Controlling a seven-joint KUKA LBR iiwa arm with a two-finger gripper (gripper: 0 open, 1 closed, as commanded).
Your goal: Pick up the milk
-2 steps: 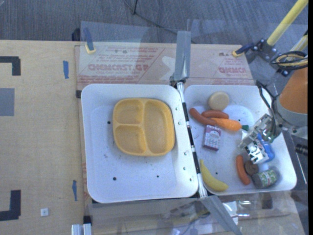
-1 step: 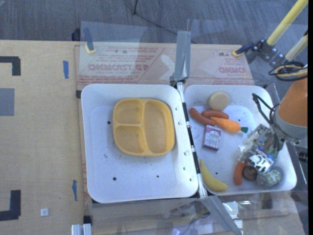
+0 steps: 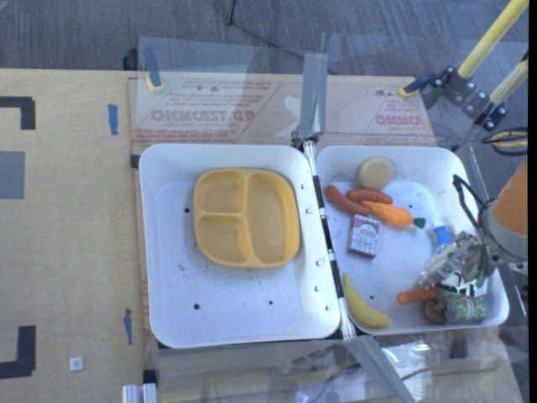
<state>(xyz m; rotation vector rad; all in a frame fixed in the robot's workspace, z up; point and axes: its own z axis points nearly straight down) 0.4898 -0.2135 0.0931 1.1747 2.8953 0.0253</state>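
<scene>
Milk (image 3: 363, 236), which we take to be the small red carton, lies flat in the right bin (image 3: 411, 162), just below the carrot's (image 3: 394, 214) thick end. Its long axis runs nearly straight up the view. The gripper (image 3: 457, 264) hangs below-right of the carrot's tip, so the carton lies to its left. We can't tell whether it's open or closed.

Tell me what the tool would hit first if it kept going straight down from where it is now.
Probably the green and white carton lying right under the tool in the right bin, with a small carrot beside it. Depth is hard to judge from above.
</scene>
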